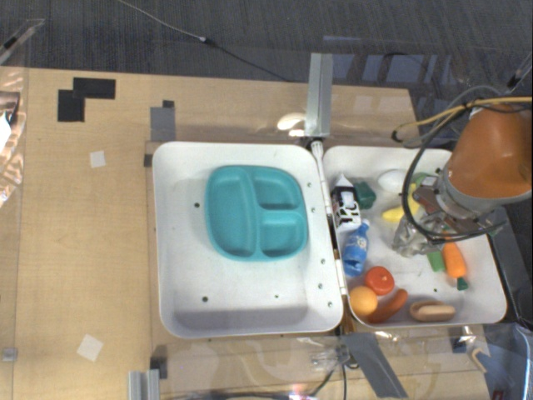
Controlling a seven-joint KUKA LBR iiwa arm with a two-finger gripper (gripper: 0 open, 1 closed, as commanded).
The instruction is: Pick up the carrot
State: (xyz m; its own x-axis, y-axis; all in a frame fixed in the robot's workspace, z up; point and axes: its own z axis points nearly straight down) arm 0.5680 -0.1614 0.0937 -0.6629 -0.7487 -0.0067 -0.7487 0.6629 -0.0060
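Benchtop of pale wood [75, 248] carries two shallow white plastic bins, one toward its middle [179, 302] and one at its right edge [491, 302], touching along a shared rim. One teal divided plastic plate [254, 211] lies alone in the middle bin. One grey arm with an orange band [491, 152] reaches over the right bin, its tool [416, 233] hanging low among the toys; whether the tool is released or clenched I cannot tell, and nothing can be seen caught in it.

One small orange toy carrot with a green tip [454, 261] lies loose on the floor of the right bin, toward the bench's right edge, just beside the tool and a little nearer the front. My judgement: the step in hand is the approach, with the grasp not yet made. The next move calls for shifting the tool toward the right edge until it stands over the carrot, lining it across the carrot's narrow width, then descending and closing.

Other things in the right bin, one of each: a blue bottle [355, 248], a black-and-white carton [346, 211], a yellow piece [393, 216], a red tomato-like toy [380, 280], an orange ball [362, 298], a brown sausage [391, 305], a tan bun-shaped toy [432, 311]
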